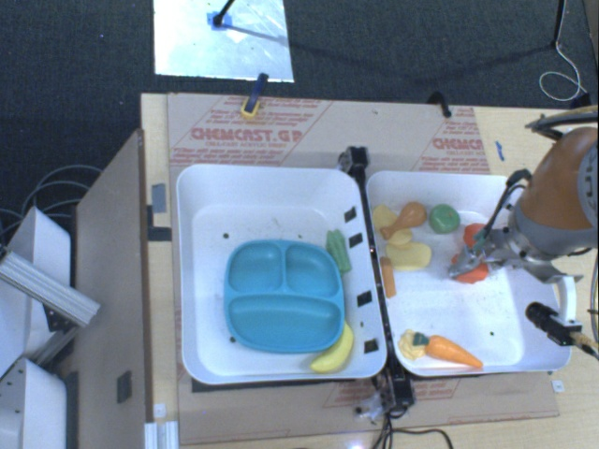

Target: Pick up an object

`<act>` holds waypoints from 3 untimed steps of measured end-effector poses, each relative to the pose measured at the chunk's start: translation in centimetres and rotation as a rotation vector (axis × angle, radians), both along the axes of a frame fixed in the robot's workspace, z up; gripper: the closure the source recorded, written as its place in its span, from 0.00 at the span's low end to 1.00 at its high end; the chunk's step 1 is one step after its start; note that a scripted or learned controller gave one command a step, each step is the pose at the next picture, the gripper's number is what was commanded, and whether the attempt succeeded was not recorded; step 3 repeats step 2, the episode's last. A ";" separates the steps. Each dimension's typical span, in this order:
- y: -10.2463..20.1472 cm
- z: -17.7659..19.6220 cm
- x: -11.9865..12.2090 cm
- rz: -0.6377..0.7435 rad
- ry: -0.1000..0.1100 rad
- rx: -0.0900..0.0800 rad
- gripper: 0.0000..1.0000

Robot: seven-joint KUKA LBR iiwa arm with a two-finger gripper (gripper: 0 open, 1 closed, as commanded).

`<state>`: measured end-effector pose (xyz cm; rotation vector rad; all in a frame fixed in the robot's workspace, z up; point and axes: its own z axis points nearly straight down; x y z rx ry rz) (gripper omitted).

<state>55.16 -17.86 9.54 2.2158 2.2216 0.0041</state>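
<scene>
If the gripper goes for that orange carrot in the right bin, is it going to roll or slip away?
The carrot tapers to a point, so a push would probably swing it in an arc rather than roll it straight. Its surface looks like smooth, glossy plastic, so it may slip between fingers. It lies flat on the right bin floor near the front wall, which could stop it sliding far.

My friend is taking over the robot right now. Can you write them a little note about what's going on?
Gripper: low in the right bin, at a red-orange toy; whether it has a grip can't be seen.
Also in the right bin: carrot, green ball, drumstick, yellow pieces.
Left bin: blue tray, banana, green pod.
Done: the arm has reached a toy.
Left: grip it and lift it.
</scene>
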 end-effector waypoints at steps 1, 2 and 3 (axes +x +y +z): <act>4.6 7.2 1.1 0.006 -0.004 0.001 1.00; 11.5 10.4 4.1 0.008 -0.002 0.001 1.00; 11.5 10.4 4.1 0.008 -0.002 0.001 1.00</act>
